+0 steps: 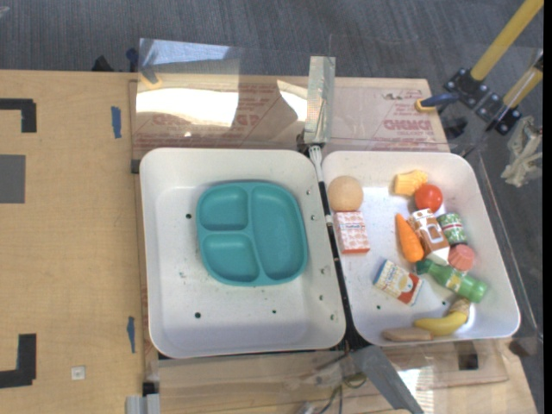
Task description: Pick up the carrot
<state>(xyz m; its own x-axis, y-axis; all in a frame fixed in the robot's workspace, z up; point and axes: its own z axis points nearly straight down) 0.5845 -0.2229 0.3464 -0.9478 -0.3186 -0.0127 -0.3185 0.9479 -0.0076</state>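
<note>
Leftmost: tan cardboard bench top, black tape marks at far edge, blue tape strip nearer the bins.

Next: left bin, white and shallow. Holds teal divided plate, three compartments, lying flat near bin centre. Clear plastic sheet standing behind the bin, catching glare.

Across the rim where the bins meet: right bin, white, crowded with toy food.
- Tan round ball at upper left corner area, near the shared rim.
- Small red-and-white carton just below the ball.
- Yellow-and-white carton lower, tilted.
- Tan sausage-shaped piece along the near wall, touching the banana.
- Carrot: orange, tapered, lying flat near bin centre. Narrow end toward the back, thick end toward the front. Sits between the small carton, apart from it, and a red-and-white box, touching that box.
- Yellow-orange chunk and red tomato behind the carrot.
- Green can, pink-red round piece, green bottle lying on its side, all further right.

Upper right, beyond the bin: yellow pole with black clamps.

Claw state: cannot tell. Carrot lying free in the bin.
</note>
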